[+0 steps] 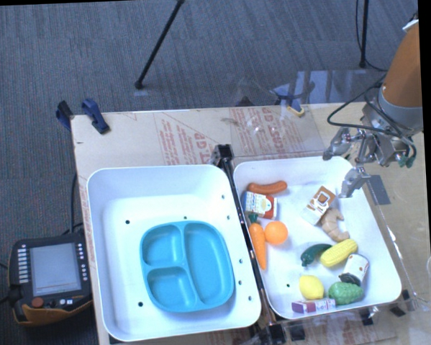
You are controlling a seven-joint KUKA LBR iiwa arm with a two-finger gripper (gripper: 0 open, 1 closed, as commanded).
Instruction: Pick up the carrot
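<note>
Gripper (351,181) state unclear, over right bin's far edge; carrot (258,245) well left, apart.

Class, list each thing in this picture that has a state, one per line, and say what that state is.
carrot: lying flat against the right bin's left wall, not held
gripper: above the right bin's far right corner, apart from the carrot
blue divided plate: upright in the left bin, compartments bare
orange ball: resting beside the carrot
sausage: lying flat near the far wall
handheld screen: on the floor, display lit
</note>
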